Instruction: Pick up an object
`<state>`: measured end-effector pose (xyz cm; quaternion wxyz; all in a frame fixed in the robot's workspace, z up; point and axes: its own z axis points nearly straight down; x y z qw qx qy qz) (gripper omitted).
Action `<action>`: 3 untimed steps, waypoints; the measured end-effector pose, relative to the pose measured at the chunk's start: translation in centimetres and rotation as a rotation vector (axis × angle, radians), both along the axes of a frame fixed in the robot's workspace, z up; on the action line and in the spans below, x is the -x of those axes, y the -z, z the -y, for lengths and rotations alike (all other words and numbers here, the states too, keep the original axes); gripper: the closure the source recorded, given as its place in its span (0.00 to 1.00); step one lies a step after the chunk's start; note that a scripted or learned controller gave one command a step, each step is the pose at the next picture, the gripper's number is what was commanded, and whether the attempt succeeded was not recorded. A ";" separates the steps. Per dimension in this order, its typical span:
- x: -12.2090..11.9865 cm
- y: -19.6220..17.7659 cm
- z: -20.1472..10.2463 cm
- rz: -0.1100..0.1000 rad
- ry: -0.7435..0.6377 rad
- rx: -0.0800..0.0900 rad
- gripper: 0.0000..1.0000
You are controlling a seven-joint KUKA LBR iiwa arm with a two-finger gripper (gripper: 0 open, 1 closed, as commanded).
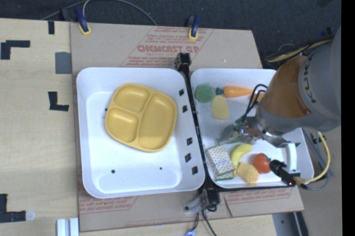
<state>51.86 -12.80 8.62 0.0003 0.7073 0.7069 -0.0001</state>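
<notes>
Yellow lemon-shaped toy [241, 151], right bin [266, 75] centre-front, just below gripper [237, 130]: likely light, rigid, smooth plastic; grasp across narrow middle. Neighbours crowd it: tomato [260, 162], corn [247, 173], patterned packet [221, 161]. Gripper state cannot be told; wrist hides bin floor behind. Yellow tray [141, 116] in left bin.

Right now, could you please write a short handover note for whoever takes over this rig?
Gripper: low in the right bin, over the toys; grip state unclear.
Things: carrot, green piece, pale yellow piece, patterned packet, tomato and corn in the right bin; yellow plate in the left bin.
Done: no lift seen.
Left: grasp one toy and raise it.
</notes>
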 end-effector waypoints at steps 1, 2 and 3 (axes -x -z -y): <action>3.2 0.0 -0.8 0.009 -0.001 0.003 0.00; -1.2 -9.9 -6.4 0.002 -0.004 -0.001 0.00; -2.3 -3.9 -1.6 -0.004 -0.001 0.000 0.00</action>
